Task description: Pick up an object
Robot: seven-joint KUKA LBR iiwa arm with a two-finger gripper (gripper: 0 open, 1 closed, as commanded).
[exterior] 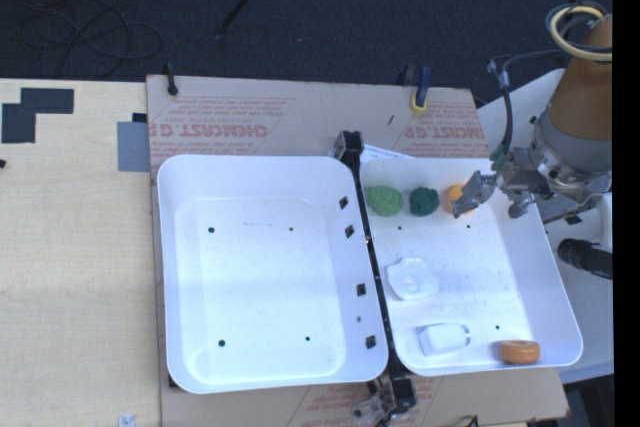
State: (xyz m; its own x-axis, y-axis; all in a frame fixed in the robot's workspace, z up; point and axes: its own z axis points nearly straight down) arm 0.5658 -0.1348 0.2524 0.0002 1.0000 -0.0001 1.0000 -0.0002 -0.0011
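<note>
Orange ball (455,196): small, round, bright orange, smooth-looking; at the far edge of the right bin (530,265), partly hidden behind the tool (470,198). Touching the tool tip or just beside it, cannot tell which.

Tool: dark metal, at the end of the grey arm (580,115), reaching in from the right, low over the bin's far right corner. Spread of the tips: cannot tell; nothing visibly lifted or gripped.

Step in hand, by judgement: approach or closing on the orange ball, pick not yet done. Next move calls for both tips astride the ball, a firm close, then a straight lift; round shape likely to roll away if pushed off centre.

Neighbours in the right bin: dark green lump (424,201) just beside the ball; light green lump (384,200) further left; white crumpled piece (410,277) mid-bin; white block (443,337) near the front; orange disc (519,351) at the front right corner.

Left bin (190,205): white, shallow, alongside. Both on brown cardboard (250,115) over the tabletop (70,265).
</note>
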